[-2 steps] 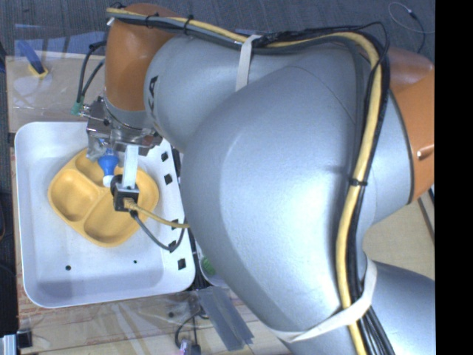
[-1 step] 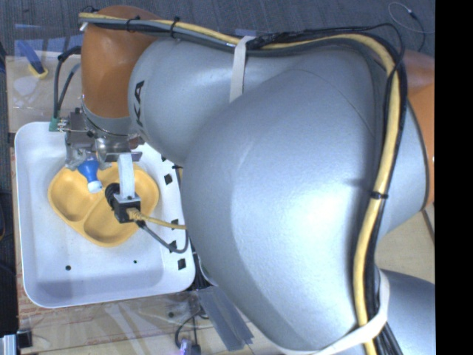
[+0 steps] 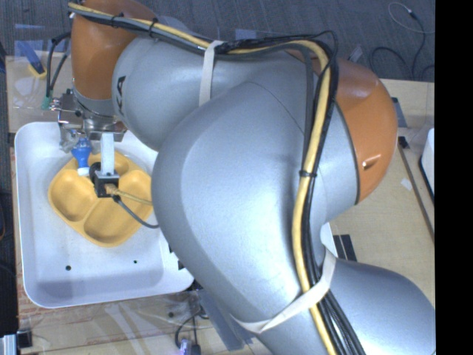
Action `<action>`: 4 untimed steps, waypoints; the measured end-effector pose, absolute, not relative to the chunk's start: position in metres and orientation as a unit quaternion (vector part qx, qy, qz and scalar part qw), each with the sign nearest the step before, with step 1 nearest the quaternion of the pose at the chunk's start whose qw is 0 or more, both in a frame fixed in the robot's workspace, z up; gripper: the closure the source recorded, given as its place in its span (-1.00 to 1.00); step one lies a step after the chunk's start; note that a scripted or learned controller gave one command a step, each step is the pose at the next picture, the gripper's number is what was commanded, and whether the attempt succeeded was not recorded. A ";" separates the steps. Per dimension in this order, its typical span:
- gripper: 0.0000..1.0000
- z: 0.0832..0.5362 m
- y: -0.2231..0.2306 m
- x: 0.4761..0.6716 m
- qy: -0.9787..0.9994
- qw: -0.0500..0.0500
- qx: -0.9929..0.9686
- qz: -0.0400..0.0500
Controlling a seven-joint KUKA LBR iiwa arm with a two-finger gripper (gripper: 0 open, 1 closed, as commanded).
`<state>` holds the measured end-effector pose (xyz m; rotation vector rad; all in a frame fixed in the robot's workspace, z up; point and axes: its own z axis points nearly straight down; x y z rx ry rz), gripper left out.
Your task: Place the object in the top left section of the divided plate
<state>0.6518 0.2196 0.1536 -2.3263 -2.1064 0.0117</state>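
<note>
One small blue object sits at the upper left edge of the yellow divided plate, over or just within the plate's top left section; whether it rests on the plate or hangs clear of it cannot be told. The gripper stands directly above the blue object, touching or nearly touching its top. How far the gripper is open, and whether it has hold of the blue object, cannot be told from this angle. The divided plate lies flat in the far half of the left white bin, its lobed sections facing up. Two small dark spots mark the bin floor nearer the camera. The grey arm reaches in from the right and covers most of the scene, its orange band directly above the gripper. Pale wooden bench shows right of the arm.
</note>
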 end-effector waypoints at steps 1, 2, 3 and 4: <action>-1.00 0.154 0.220 0.652 -0.671 0.002 -0.741 0.003; -1.00 0.089 0.219 0.565 -0.360 0.002 -0.933 0.005; 1.00 0.098 0.217 0.565 -0.362 0.000 -0.932 0.008; -1.00 0.096 0.219 0.564 -0.363 0.002 -0.932 0.009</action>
